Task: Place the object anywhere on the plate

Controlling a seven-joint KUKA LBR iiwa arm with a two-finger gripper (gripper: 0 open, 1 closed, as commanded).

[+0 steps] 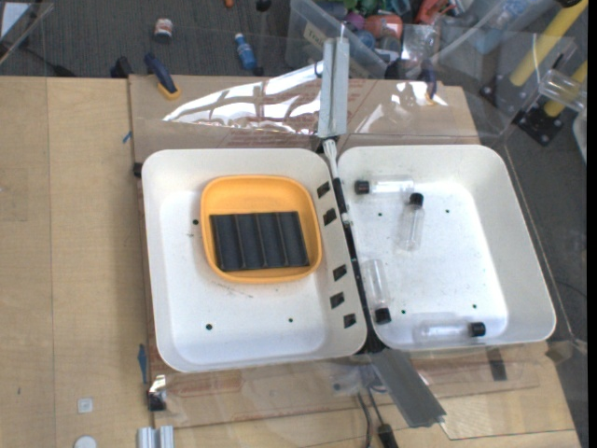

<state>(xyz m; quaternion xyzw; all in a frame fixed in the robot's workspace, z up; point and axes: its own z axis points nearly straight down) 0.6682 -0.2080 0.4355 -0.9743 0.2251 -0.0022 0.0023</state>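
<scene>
A: Near edge first?
B: A clear vial [450,329] with a black cap lies in the right bin [522,250], another [375,287] by the divider.
A: Farther back?
B: Two more vials [411,218], [384,186]. The orange plate [258,191] in the left bin [177,278] carries a black ridged block [259,241].

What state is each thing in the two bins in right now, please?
Plate: upright in left bin, bearing a black ridged block.
Top vial: lying flat, capped.
Middle vial: lying flat, capped.
Left vial: lying flat, capped.
Bottom vial: lying flat, capped.
</scene>
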